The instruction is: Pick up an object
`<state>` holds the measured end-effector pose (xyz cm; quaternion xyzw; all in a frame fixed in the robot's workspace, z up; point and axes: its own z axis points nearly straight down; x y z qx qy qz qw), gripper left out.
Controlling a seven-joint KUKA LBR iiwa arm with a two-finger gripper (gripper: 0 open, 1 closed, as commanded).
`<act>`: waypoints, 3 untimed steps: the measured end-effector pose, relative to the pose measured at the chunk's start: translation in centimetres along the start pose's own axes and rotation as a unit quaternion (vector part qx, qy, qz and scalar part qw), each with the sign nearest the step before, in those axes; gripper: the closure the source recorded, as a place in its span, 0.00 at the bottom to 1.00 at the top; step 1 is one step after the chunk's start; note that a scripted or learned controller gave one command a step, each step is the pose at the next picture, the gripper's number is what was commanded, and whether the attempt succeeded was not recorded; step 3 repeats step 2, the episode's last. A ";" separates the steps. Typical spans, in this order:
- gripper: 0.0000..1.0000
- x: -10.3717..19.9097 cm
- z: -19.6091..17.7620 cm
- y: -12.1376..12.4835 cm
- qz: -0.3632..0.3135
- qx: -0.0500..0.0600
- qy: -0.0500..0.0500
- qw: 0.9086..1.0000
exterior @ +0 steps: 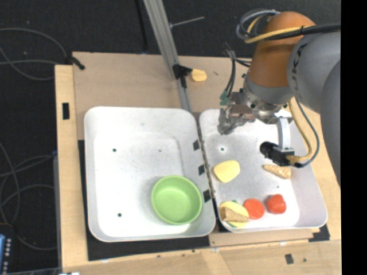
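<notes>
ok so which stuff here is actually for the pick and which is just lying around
For the job:
gripper
yellow piece
two red pieces
tan piece
yellow and tan item
right bin

Lying about:
green bowl in left bin
small yellow item on bench
metal pole

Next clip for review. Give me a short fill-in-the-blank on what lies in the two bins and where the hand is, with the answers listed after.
1. The green bowl sits in the ____ bin as the camera sees it.
2. The hand is over the far end of the ____ bin.
3. The pale yellow piece lies in the same bin as the two ____ round pieces.
4. A small yellow item lies on the bench, ____ both bins.

Answers: left; right; red; outside
</notes>
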<state>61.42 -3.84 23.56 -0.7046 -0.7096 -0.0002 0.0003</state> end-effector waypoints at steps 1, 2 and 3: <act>1.00 5.1 -1.2 -0.4 -0.001 -0.001 0.001 1.000; 1.00 9.4 -0.9 -0.7 0.000 0.000 0.001 1.000; 1.00 9.4 -0.9 -0.7 0.000 0.000 0.001 1.000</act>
